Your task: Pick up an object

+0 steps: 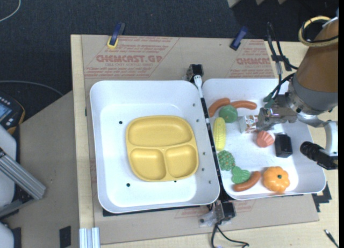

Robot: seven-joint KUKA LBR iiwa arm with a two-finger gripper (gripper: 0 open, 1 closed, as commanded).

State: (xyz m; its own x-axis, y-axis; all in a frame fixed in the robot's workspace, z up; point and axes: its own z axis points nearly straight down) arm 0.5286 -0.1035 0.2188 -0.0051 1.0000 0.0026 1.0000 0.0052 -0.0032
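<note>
1. Counter (161, 53): a brown protective sheet with red lettering is laid over it; two shallow white bins are set side by side on it.
2. Left bin (102, 134): one yellow divided plate (161, 147) is held near its middle.
3. Right bin (306, 177): toy food is held here, listed below.
4. Two orange sausages: one (217, 105) and another (243, 104), placed near the bin's far edge, with a green round vegetable (228, 114) just beside them.
5. Corn cob (219, 133): laid along the bin's left wall.
6. Green bumpy vegetable (226, 160) and green leafy piece (240, 175): placed toward the near-left corner, with a third sausage (248, 182) touching the leafy piece.
7. Orange pumpkin (276, 179): set near the bin's near edge.
8. Pink-red piece (264, 139) and black block (283, 145): placed close together toward the bin's right side.
9. Gripper (267, 121): positioned just above the pink-red piece; whether it is spread or closed cannot be told.
</note>
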